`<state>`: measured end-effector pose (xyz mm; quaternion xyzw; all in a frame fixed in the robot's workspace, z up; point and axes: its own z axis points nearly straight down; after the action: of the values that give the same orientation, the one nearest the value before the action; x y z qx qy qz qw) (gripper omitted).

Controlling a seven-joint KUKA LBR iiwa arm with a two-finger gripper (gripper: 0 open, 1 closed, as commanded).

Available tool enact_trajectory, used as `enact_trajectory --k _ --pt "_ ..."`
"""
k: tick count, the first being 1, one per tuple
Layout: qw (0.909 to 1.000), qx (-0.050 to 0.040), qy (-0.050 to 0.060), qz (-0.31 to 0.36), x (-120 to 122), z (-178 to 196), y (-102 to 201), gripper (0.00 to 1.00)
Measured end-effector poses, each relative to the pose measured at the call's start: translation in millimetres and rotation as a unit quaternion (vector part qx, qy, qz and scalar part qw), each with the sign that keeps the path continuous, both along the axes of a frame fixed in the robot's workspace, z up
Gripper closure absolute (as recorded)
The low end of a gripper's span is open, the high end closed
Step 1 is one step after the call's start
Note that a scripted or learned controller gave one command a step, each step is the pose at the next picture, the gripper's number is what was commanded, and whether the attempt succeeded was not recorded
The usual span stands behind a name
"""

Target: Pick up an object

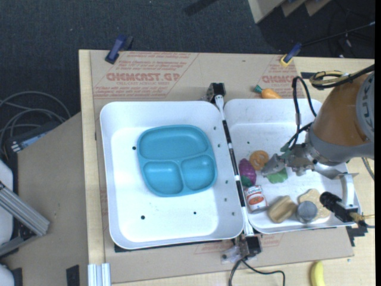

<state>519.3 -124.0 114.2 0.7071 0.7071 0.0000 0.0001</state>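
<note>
The arm (342, 121) reached in from the right over the right bin (262, 115), its orange band bulking above the wrist; the gripper (284, 162) was low inside that bin, down at a green object (276, 173) that lay just beside its tip. Whether anything was actually clamped could not be told, since the wrist hid that part.

The other objects sat in the same bin, mostly along its left and front sides: an orange ring-shaped piece (259, 158) just left of the green one; a purple and green item (246, 171) by the dividing wall; a small red-and-white can (256, 198) below it; a tan bread-like piece (281, 208) toward the front; a grey round thing (307, 210) to its right, touching a pale beige piece (310, 195) (the two overlapped, and their edges were hard to separate).

The left bin (119, 177) held a blue compartment tray (177, 158), lying flat near its middle; both bins rested on a brown cardboard sheet (149, 76). A small orange carrot-like toy (268, 92) lay on the cardboard behind the right bin; a yellow object (317, 273) showed at the bench's front edge.
</note>
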Motion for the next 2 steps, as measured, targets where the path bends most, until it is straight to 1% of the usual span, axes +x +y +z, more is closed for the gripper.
enact_trajectory --k 1,2 --pt "1.0 -0.0014 -0.003 0.0 44.0 -27.0 17.0 0.0" --pt "1.0 -0.0002 0.001 -0.001 -17.5 -30.0 -25.0 0.0"
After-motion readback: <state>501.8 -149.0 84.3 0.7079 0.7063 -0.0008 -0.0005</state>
